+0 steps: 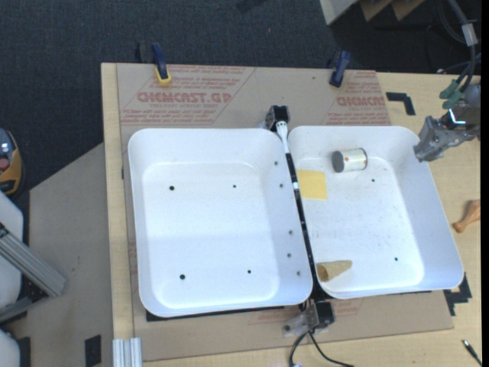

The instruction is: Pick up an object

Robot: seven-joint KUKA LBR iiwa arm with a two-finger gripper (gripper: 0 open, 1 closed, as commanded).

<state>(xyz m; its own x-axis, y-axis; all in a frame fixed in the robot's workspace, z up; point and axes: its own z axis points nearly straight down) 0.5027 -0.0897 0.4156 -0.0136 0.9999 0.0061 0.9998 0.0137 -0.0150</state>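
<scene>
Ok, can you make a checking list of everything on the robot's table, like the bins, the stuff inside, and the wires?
Surface: brown bench board with red print, bearing the left bin and the right bin side by side.
Job's things: small cylinder, yellow square and tan piece, all in the right bin.
Clutter: blue clamps at the board's far edge.
Grippers: gripper at the right bin's far right corner, holding nothing seen.
Cables: black cable at the near edge.
Surroundings: dark carpet.
</scene>
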